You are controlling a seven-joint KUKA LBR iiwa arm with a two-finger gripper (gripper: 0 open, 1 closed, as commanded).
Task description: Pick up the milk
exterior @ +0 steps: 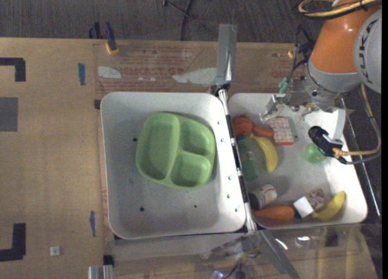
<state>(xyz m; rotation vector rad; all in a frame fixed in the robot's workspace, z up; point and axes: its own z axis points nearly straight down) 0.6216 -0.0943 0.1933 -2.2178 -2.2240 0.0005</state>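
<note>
One milk carton (308,203) at rt bin's near edge, well apart from pincer (280,107); pincer state unclear.

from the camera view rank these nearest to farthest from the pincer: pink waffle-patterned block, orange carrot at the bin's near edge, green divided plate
1. The pink waffle-patterned block, right bin, lies just below the pincer.
2. The orange carrot lies at the right bin's near edge, well down from the pincer.
3. The green divided plate sits in the left bin, across the divider, farthest of the three.
</note>
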